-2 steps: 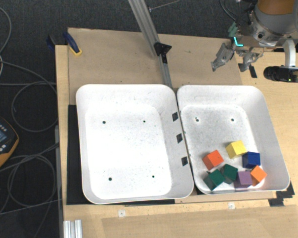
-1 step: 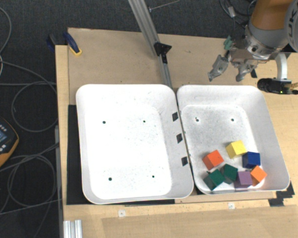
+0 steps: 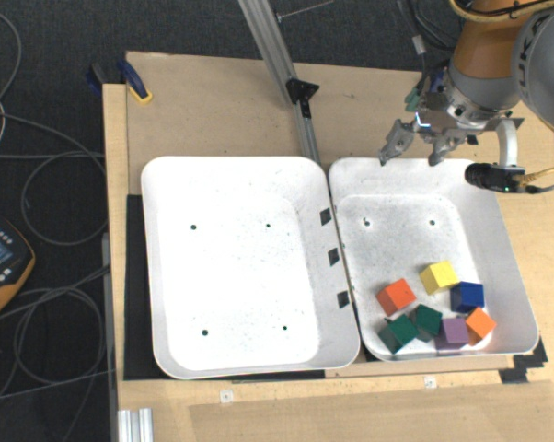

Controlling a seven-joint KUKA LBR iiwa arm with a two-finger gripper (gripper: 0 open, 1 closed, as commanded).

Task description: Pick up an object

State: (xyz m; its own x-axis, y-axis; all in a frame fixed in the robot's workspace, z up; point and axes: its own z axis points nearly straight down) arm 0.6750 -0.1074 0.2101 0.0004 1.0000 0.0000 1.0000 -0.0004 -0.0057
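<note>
Small coloured blocks lie clustered in the near right corner of the right bin (image 3: 498,238): an orange block (image 3: 397,295), a yellow block (image 3: 438,275), a blue block (image 3: 467,296), a second orange block (image 3: 480,323), a purple block (image 3: 454,331) and two dark green blocks (image 3: 428,320) (image 3: 398,332). My gripper (image 3: 411,154) hangs over the far edge of the right bin, well away from the blocks. Its two fingers are spread apart and hold nothing.
The left bin (image 3: 167,247) sits beside the right one. A grey metal pole (image 3: 277,53) slants across the bench behind the bins. A black sensor part (image 3: 493,177) juts out at the right bin's far right. Cables lie on the floor at left.
</note>
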